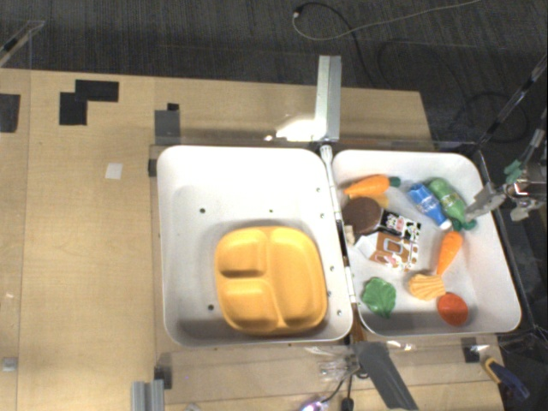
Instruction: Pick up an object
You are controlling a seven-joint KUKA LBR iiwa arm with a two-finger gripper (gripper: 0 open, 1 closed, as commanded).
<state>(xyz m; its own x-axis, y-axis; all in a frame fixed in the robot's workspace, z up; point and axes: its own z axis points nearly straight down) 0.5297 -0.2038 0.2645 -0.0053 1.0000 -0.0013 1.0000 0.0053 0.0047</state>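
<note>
**Ana:** While the overhead shot holds steady, let's take the bins one at a time. Left bin [175, 229] first: what's in there?

**Ben:** One item, a yellow divided tray [271, 277], sitting low and towards the right wall, three compartments moulded into it. White floor around it on the far and left sides.

**Ana:** And the right bin [505, 289] is the busy one.

**Ben:** Packed. Up top there's an orange carrot [368, 185] with a green tip, and just below it a dark brown round piece [363, 215]. Over to the right, a blue bottle [426, 204] and a green bottle [449, 200] lie side by side, touching. A second carrot [449, 252] points down the right side, with a ridged orange piece [425, 286] right at its lower end.

**Ana:** Front row?

**Ben:** A green leafy lump [378, 296] on the left, a red-orange ball [453, 308] on the right. Any one of these is fair game for the pick.

**Ana:** Anything readable?

**Ben:** Two printed cards or cartons in the middle, a black-and-white one [400, 226] and an orange-and-white one [392, 250], touching. The print is too small to read.

**Ana:** And the gripper [485, 200]?

**Ben:** It's coming in over the right bin's right rim, tip down beside the green bottle. I can't tell how far apart it stands or whether it has anything.
</note>
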